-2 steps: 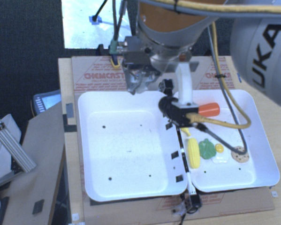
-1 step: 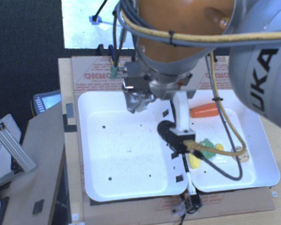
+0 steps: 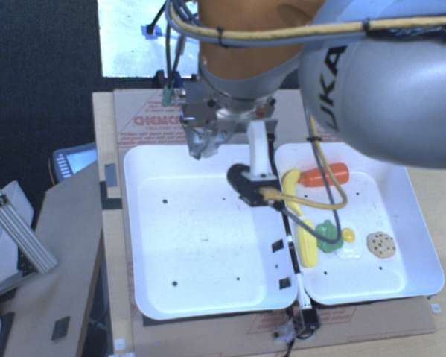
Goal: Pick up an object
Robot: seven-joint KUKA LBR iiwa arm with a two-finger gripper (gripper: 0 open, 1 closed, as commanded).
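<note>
Yellow curved banana point(image 3: 308, 248), tapered carrot point(image 3: 326, 176), round speckled cookie point(image 3: 381, 245) in white bin point(image 3: 363, 282).

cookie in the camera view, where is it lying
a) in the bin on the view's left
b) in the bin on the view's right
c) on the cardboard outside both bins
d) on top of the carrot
b: the cookie lies on the floor of the bin on the view's right, toward its near right corner, next to a small yellow piece and well apart from the orange carrot.
</note>
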